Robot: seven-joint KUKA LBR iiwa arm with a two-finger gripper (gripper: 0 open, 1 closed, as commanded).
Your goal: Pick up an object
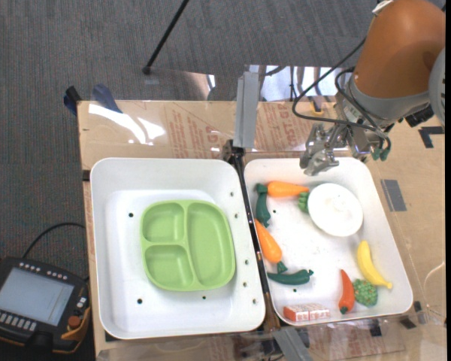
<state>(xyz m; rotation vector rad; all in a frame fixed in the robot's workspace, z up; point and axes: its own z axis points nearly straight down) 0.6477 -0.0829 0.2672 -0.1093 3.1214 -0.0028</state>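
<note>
1. Hanging over the far rim of the right bin (383,224), the end effector (318,160) is seen from above; whether it is open or closed cannot be told from this angle, and nothing is visibly held in it.
2. Just below it in the bin lies an orange carrot (287,189) with a green top, pointing sideways, and beside that a white round plate (335,210) with a small green leafy piece (304,201) at its left edge.
3. A dark green vegetable (262,205) lies along the bin's left wall, with a second orange carrot (267,243) below it and a dark green pepper (289,276) nearer the front.
4. Toward the right side of the bin lies a yellow banana (371,264); close to it sit a red-orange pepper (346,292) and a piece of broccoli (366,292) (these two touch or nearly touch).
5. A small red and white box (307,313) rests against the front wall.
6. The left bin (113,201) holds a light green divided tray (188,244) with three compartments.
7. Both bins sit side by side on the table (165,126), and a handheld control pendant (34,299) lies on the floor at the lower left.
</note>
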